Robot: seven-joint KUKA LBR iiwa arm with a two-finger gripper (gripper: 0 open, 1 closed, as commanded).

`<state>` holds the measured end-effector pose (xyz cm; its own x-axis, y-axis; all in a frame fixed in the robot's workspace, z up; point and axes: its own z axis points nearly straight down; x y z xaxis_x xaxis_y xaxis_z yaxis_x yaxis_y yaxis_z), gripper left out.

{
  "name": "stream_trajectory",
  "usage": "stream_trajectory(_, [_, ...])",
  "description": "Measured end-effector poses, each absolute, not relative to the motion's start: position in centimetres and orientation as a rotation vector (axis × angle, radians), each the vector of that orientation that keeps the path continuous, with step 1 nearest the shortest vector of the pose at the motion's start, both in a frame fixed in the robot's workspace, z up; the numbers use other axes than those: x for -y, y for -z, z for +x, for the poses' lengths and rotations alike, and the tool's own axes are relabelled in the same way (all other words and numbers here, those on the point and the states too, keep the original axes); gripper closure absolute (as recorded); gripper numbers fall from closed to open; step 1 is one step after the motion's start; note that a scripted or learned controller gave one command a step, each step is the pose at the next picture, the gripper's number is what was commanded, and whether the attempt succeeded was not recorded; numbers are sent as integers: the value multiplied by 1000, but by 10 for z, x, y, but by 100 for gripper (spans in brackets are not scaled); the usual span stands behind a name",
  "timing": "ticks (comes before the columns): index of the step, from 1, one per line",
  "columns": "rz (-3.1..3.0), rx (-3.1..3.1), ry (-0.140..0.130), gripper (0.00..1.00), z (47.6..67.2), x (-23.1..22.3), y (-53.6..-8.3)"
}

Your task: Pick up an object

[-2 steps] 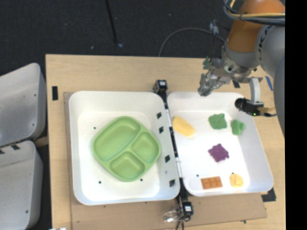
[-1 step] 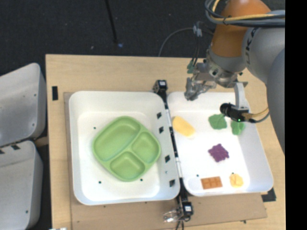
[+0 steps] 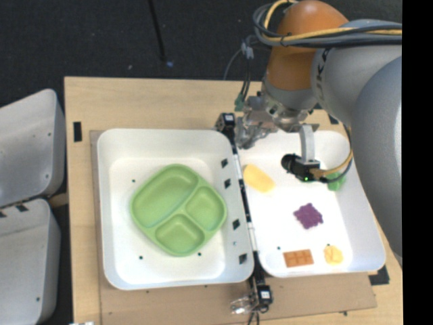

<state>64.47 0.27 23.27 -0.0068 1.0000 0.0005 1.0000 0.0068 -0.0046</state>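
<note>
Jaws (image 3: pixel 252 135) state can't be read from this angle; they sit over the top-left corner of the right bin (image 3: pixel 352 252), near the divider. Yellow piece (image 3: pixel 258 179) lies just below them. Purple piece (image 3: pixel 308 215), orange block (image 3: pixel 298 258), small yellow item (image 3: pixel 332 254) further down. Green divided tray (image 3: pixel 178 209) in left bin (image 3: pixel 118 263).

A light wooden bench (image 3: pixel 81 107) carries two shallow white plastic bins side by side, the left bin (image 3: pixel 111 249) touching the right bin (image 3: pixel 365 246) along their inner edges
</note>
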Motion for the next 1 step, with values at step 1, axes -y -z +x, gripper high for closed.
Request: stream_trajectory(1, [-2211,2226,-4,100,623,-54,-227])
